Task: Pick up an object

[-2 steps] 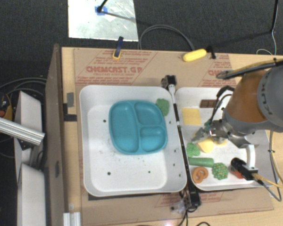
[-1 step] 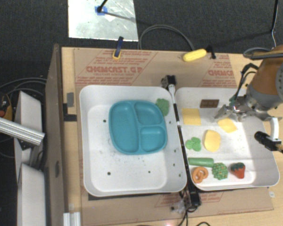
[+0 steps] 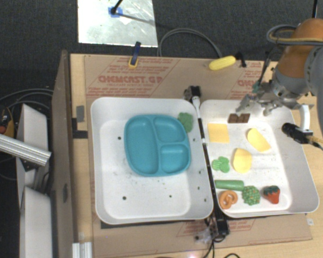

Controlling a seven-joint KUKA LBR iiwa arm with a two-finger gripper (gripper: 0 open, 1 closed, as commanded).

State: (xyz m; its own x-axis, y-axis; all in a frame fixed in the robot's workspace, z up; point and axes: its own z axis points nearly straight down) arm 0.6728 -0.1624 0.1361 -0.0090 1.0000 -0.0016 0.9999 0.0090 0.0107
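Seen from above at a slant, two shallow white bins sit side by side on a cardboard-covered bench. The left bin (image 3: 110, 198) holds a blue divided plate (image 3: 156, 145) with a small green leafy piece (image 3: 185, 121) touching its upper right corner. The right bin (image 3: 299, 195) holds toy food: a brown chocolate piece (image 3: 238, 118) near the top, a flat yellow square (image 3: 218, 133) just below it, two pale yellow pieces (image 3: 258, 140) and (image 3: 241, 160), a small green leaf cluster (image 3: 221, 164), a green cucumber-like stick (image 3: 229, 184), an orange pretzel (image 3: 227, 199), a broccoli floret (image 3: 251, 195) and a red strawberry (image 3: 272, 194). The grey arm (orange band above the wrist) reaches in from the right — its gripper (image 3: 261, 102) hangs over the right bin's upper edge, just beside the chocolate piece, with nothing between its fingers; how far they are spread is unclear. A yellow banana-like toy (image 3: 222, 63) lies on the cardboard behind the bins.
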